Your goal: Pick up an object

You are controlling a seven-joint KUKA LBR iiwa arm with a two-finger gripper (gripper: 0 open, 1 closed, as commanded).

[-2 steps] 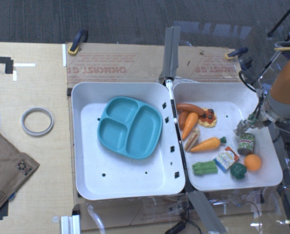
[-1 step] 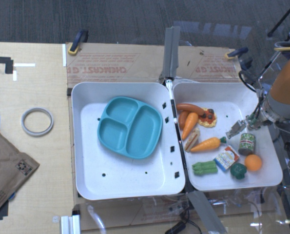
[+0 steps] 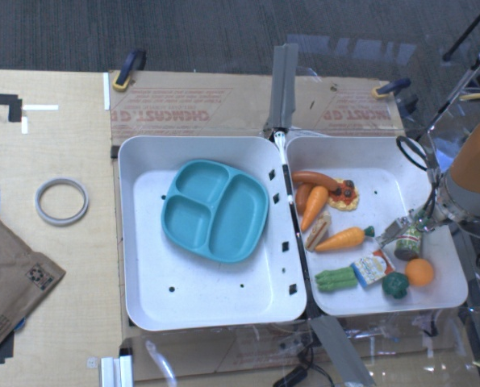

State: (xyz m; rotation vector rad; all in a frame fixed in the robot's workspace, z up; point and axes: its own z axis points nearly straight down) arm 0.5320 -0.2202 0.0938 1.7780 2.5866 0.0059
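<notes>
1. The arm [image 3: 472, 168] reaches into the right bin [image 3: 385, 177] from the right edge, and its gripper [image 3: 407, 234] sits low near the bin's right wall.
2. The gripper is over a small dark can [image 3: 408, 244]; whether the can lies between the jaws or just beside them cannot be told, nor whether the jaws are open or closed.
3. An orange [image 3: 419, 272] lies just below the can, near the bin's front right corner, with a green broccoli [image 3: 395, 285] touching its left side.
4. Left of the gripper lies a carrot [image 3: 342, 239], its tip pointing toward the can.
5. A small carton [image 3: 373, 267] and a green pod [image 3: 336, 279] lie near the front wall.
6. A second carrot [image 3: 312, 206], a sausage [image 3: 316, 179], a pizza slice [image 3: 344, 197] and a sandwich [image 3: 317, 231] cluster at the bin's left.
7. The left bin [image 3: 143, 240] holds a teal divided plate [image 3: 215, 210].
</notes>
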